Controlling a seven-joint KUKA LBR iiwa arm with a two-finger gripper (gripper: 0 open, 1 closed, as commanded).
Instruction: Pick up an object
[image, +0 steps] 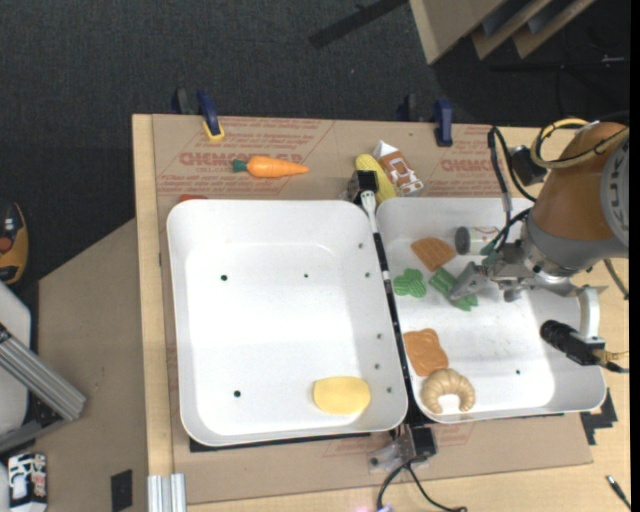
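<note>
Green toy (452, 289) beneath tool (466, 287) (touching), right bin (530, 395)

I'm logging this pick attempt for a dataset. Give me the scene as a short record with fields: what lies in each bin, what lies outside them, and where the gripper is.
left bin: yellow round toy near its front right corner
right bin: green leafy toy, green block, two orange toast-like pieces, croissant
outside bins: carrot, banana and a brown-and-white packet on the board behind them
gripper: low over the right bin, at the green block
grasp: not confirmed
</note>
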